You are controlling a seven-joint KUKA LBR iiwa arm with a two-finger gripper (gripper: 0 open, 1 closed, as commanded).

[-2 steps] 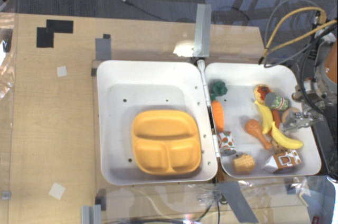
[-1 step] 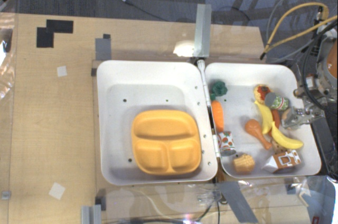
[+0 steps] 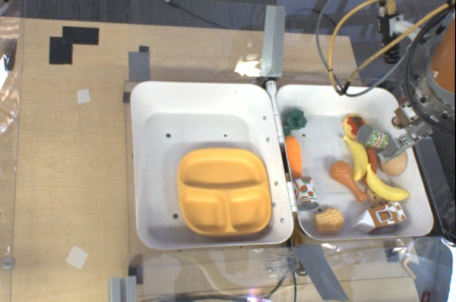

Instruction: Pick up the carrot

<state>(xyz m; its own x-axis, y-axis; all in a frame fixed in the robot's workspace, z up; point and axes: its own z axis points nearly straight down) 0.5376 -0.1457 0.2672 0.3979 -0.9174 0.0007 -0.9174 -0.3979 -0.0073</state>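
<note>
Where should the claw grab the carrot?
Probably around the carrot's orange middle, coming straight down from above. It lies flat and lengthwise against the left wall of the right bin, with green broccoli just above, so the fingers should close across its narrow width.

Quick count: two white bins, left one (image 3: pixel 142 151) and right one (image 3: pixel 324 102). One yellow tray (image 3: pixel 224 190) with three compartments sits in the left bin, toward 6 o'clock. The right bin's got one carrot (image 3: pixel 293 156) at 9 o'clock, one broccoli (image 3: pixel 294 120) at 10, one banana (image 3: pixel 370 171) near the middle, one drumstick (image 3: pixel 348 178), one corn cob (image 3: pixel 328 220) at 6, one small can (image 3: pixel 306 192) at 7, one carton (image 3: pixel 381 216) at 5, and one egg-like thing (image 3: pixel 395 164) at 3. One reddish item (image 3: pixel 352 125) at 1, can't tell what.
</note>
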